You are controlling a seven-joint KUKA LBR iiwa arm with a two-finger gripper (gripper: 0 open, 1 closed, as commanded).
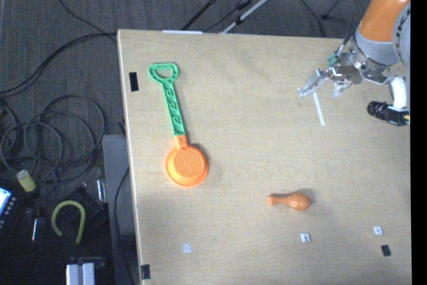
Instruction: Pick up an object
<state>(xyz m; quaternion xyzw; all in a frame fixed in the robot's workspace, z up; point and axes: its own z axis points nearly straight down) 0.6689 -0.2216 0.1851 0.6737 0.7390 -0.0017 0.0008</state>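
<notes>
A: Two things lie loose on the bench top [253,243], and nearest the camera is the small orange drumstick-shaped toy [291,200], flat on its side with its thin end pointing left.

B: Risk there, I'd judge: it looks rounded and narrow, so fingers closing off-centre could squirt it sideways or roll it away.

A: Further up and well to the left is the strainer [177,133], with an orange mesh head and a green handle running up to a loop.

B: That one lies very flat. A descent that stops short would close on air, and a pinch on the thin handle might let the heavier head swing down and slip out. That's a guess from its shape.

A: Farthest back, at the right, the gripper [325,80] hangs over bare bench, well apart from both objects.

B: Its fingers are spread and hold nothing. One slim white finger [319,110] slants down and left. The wrist is tilted toward the left, with the orange band [385,7] above it. From there, either toy needs a long reach, so aiming errors could build up.
</notes>
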